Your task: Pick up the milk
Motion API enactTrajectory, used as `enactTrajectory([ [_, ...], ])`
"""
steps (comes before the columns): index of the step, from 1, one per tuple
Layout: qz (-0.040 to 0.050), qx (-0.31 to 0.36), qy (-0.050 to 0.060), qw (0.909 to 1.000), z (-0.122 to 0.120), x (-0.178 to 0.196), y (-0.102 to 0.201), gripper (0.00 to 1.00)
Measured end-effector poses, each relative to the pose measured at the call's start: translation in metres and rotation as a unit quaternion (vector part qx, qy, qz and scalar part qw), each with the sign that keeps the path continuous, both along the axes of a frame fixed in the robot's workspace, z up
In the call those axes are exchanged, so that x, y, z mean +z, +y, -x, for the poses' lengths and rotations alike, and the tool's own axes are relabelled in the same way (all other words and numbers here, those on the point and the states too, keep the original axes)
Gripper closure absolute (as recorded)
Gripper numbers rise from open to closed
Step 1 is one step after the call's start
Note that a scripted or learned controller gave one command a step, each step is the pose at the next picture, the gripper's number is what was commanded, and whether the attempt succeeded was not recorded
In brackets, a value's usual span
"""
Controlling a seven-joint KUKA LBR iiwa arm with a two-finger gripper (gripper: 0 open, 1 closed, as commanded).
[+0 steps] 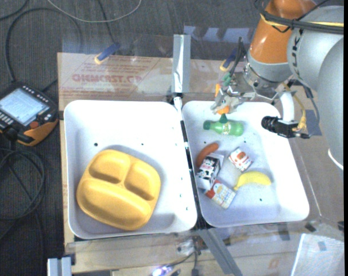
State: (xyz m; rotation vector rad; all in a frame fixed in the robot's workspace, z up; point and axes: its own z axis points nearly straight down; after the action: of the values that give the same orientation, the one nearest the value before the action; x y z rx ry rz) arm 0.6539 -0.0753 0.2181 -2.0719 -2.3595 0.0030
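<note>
The milk (pixel 208 170) is a small black-and-white patterned carton. It lies on its side near the left wall of the right bin (pixel 289 203), just below a brown sausage (pixel 208 151). My gripper (pixel 222 106) hangs over the far end of that bin, right above the cap end of a green bottle (pixel 225 127). It is well behind the milk and apart from it. Nothing shows between the gripper and the milk but the bottle and the sausage.
A red-and-white carton (pixel 239 159), a banana (pixel 253 180) and a flat juice pack (pixel 221 195) crowd around the milk. The left bin (pixel 82 117) holds a big yellow bread-shaped object (pixel 119 188). A pendant (pixel 22 112) and cables lie on the floor at the left.
</note>
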Motion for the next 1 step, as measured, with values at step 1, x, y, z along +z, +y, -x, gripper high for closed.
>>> enactTrajectory([
  [1,-0.0004,0.0,0.0,1.0,-0.0002,0.0083,0.0006,1.0],
])
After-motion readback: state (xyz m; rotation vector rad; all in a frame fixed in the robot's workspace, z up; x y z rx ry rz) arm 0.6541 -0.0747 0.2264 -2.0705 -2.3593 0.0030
